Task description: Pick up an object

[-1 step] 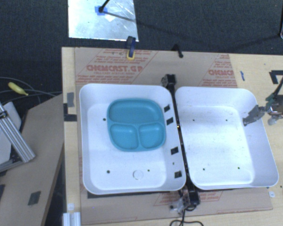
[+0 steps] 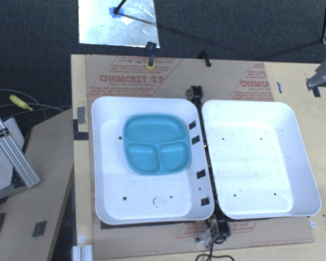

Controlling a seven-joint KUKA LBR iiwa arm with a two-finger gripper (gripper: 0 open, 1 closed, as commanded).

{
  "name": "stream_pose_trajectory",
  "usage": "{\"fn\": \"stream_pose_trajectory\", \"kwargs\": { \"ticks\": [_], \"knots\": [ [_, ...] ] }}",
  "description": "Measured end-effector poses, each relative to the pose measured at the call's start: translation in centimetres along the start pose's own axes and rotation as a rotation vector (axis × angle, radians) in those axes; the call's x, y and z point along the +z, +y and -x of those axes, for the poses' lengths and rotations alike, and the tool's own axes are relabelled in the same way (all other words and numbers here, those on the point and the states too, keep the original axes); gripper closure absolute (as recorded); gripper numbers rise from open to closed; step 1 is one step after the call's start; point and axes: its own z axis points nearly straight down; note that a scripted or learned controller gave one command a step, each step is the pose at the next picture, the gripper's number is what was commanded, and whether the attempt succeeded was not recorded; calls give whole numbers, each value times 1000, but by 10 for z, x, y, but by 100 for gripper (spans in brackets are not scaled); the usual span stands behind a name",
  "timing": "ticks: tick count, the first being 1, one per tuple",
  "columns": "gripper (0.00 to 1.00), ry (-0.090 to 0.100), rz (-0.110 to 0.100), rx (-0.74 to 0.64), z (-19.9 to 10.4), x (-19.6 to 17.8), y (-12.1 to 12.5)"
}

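While I am watching from the overhead camera, a blue divided plate (image 2: 155,151) is lying flat in the left bin (image 2: 106,162), a little above that bin's middle and closer to its inner wall than to its outer one. Its three compartments are facing up: one wide section along the top and two smaller ones side by side below. Nothing is touching the plate, and it is sitting apart from all four walls. A small clear round disc (image 2: 159,202) is resting on the bin floor below the plate, near the lower wall.

The right bin (image 2: 301,145) is sitting just beside the left one, their inner rims meeting along a line of black clips (image 2: 200,156). Both bins are resting on a brown cardboard sheet (image 2: 130,78) with red print that is covering the worktop (image 2: 79,80).

At the upper right edge a grey part of the arm, the tool (image 2: 321,75), is poking into view, well apart from the plate and outside both bins. I cannot tell whether it is apart or together, since too little of it is showing.

A shiny square sheet (image 2: 119,15) is lying on the dark floor beyond the worktop
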Motion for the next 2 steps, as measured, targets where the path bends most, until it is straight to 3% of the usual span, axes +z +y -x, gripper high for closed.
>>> {"fn": "stream_pose_trajectory", "kwargs": {
  "ticks": [1, 2],
  "knots": [
    [0, 4, -10, 1, -38, -60, -59],
    [0, 6, -13, -5, -188, -57, -44]
  ]
}}
